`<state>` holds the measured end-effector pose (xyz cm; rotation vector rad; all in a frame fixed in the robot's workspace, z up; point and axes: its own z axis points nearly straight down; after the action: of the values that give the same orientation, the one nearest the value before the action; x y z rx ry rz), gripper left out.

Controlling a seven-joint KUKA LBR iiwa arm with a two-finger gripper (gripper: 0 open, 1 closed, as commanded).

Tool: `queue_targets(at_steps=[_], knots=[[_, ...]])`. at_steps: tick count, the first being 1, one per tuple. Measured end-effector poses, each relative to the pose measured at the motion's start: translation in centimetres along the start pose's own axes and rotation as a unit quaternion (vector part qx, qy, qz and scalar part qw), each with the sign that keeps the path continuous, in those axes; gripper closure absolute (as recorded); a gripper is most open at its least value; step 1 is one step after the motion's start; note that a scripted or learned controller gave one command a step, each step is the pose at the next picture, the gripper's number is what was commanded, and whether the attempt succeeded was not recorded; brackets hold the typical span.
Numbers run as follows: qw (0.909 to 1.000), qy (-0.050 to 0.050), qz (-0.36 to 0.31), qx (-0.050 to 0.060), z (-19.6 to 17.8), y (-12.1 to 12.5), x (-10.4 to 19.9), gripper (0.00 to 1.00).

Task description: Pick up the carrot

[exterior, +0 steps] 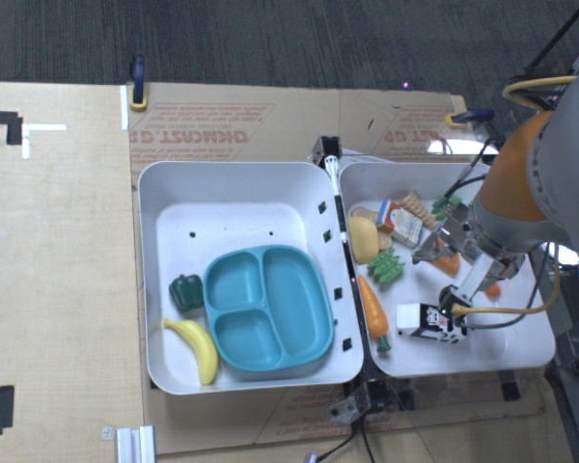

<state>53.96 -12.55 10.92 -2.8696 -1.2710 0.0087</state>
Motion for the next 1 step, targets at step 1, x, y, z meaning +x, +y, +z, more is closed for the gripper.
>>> queue_targets(at_steps=[1], knots=[[0.9968,0.003,0.08,0.002,1.78,4.75,-2.52,0.0]])
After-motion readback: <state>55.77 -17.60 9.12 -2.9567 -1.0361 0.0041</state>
